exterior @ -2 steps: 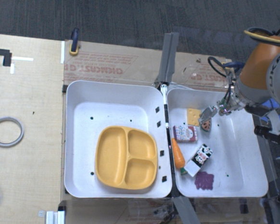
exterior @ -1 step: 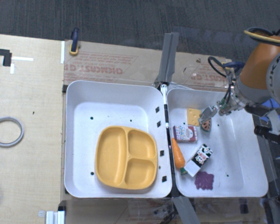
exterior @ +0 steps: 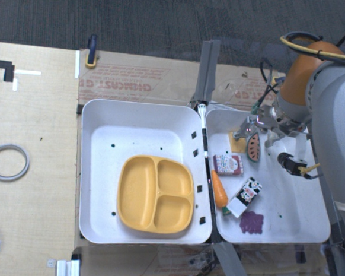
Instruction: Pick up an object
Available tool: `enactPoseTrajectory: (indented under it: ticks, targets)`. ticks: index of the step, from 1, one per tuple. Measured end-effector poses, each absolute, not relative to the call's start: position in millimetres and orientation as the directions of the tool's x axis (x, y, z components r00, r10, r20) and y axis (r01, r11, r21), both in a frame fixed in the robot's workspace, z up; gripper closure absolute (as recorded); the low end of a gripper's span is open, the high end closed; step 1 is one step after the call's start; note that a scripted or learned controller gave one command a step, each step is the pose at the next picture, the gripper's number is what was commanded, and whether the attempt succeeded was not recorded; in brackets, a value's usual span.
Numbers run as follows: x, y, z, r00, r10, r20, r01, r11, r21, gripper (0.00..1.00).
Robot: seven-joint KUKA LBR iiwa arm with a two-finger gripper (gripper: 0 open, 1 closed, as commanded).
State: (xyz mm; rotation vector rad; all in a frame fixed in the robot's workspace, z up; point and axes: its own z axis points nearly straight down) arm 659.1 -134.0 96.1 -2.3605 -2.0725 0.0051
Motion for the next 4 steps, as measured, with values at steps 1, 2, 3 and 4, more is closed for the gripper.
enactPoseTrajectory:
  ticks: [1, 2, 3, 4]
  targets:
    - [660.1, -132.7, 106.3, 0.125, 0.992, -0.003, 0.992, -0.125, -0.001, 1.00]
    - [660.0, -132.6, 106.1, 0.126, 0.992, -0.003, 0.992, -0.126, -0.001, 0.00]
    - [644.1, -173.4, 92.8, -0.179, 0.984, -0.002, 0.984, 0.179, 0.001, 0.00]
    - [628.5, -217.4, 93.3, -0.124, 0.992, 0.004, 0.992, 0.124, 0.003, 0.00]
